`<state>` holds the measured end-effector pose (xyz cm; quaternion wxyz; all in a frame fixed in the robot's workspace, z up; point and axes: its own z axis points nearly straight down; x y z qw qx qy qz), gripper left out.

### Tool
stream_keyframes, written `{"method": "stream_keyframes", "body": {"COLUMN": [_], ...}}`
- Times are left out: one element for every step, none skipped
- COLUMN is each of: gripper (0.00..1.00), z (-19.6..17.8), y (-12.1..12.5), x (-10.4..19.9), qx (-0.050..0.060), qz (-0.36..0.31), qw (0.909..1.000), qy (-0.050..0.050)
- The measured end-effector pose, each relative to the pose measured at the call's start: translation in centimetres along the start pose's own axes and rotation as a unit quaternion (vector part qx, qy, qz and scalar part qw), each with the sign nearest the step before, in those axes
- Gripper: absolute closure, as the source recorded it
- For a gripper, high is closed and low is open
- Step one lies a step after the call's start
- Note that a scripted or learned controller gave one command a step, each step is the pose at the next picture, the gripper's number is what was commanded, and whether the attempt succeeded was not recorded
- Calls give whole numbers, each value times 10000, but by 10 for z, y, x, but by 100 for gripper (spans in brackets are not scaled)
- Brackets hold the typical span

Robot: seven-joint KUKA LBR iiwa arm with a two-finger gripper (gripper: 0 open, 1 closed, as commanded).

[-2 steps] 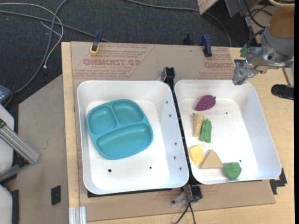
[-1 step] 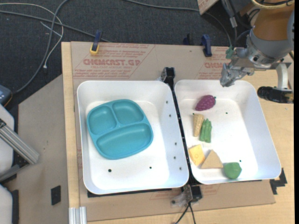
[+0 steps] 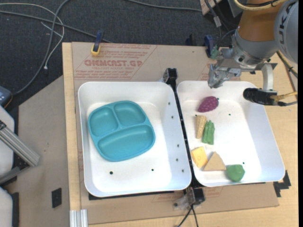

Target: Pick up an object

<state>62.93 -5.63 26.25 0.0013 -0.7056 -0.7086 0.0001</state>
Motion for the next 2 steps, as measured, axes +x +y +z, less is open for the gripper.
{"method": "stream_keyframes", "body": {"gripper": [100,100], "z": [-1,7], "y": [-5,-14], "x": [51,112], "qx": [1,5], "qz": [-7,-2], "qw": [10000,10000], "qy": [4,0]}}
